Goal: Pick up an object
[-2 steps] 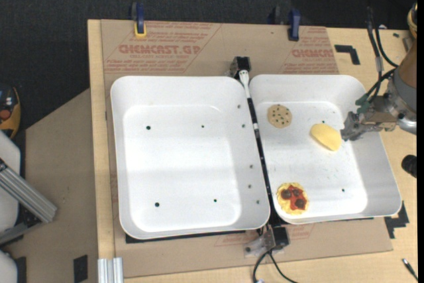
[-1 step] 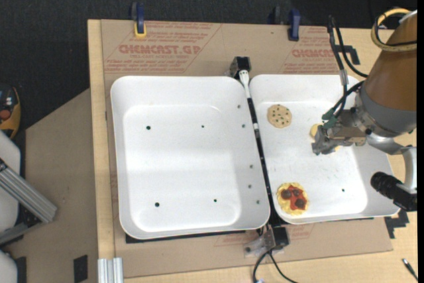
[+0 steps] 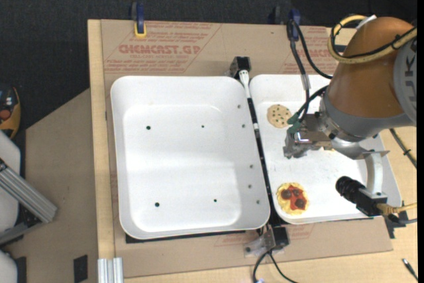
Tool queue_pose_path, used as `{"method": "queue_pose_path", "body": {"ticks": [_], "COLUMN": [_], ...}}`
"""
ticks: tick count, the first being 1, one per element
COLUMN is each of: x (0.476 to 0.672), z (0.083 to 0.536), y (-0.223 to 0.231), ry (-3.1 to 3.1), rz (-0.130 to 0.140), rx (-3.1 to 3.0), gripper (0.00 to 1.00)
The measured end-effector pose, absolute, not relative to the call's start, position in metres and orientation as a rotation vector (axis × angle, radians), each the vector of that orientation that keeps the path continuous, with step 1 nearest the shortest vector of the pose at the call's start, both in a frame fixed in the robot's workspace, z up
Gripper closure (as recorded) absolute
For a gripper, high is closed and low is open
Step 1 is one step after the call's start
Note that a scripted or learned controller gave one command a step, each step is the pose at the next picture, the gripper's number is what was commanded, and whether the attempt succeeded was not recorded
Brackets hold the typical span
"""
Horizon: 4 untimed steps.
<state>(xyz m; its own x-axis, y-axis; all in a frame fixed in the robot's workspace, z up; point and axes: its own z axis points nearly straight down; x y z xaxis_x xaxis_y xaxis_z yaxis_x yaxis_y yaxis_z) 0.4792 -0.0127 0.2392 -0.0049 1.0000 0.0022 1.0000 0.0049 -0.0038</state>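
Observation:
In the right bin (image 3: 331,209) lie two things. A round tan cookie with dark chips (image 3: 279,115) rests near the bin's far left corner. A small yellow pizza with red and dark toppings (image 3: 293,198) sits near the front left corner. My gripper (image 3: 294,143) hangs over the bin's left half, between the two, a little nearer the cookie. It touches neither one. The grey and orange wrist (image 3: 368,76) covers the bin's right side.
The left bin (image 3: 132,96) stands beside the right one, with a black divider strip (image 3: 255,136) between their rims. Both rest on a brown board (image 3: 165,43) held by clamps at its far edge.

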Motion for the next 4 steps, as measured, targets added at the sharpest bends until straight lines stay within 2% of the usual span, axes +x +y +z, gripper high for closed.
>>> {"method": "queue_pose_path", "body": {"ticks": [1,2,3,4], "x": [0.548,0.622,0.577,0.580], "z": [0.287,0.322,0.279,0.293], "y": [0.064,0.127,0.232,0.226], "ry": [-2.236,-2.233,-2.229,-2.224], "rz": [-0.014,-0.014,0.006,0.001], "rx": [-2.216,-2.217,-2.203,-2.218], "gripper": [1.00,1.00,1.00,1.00]}}
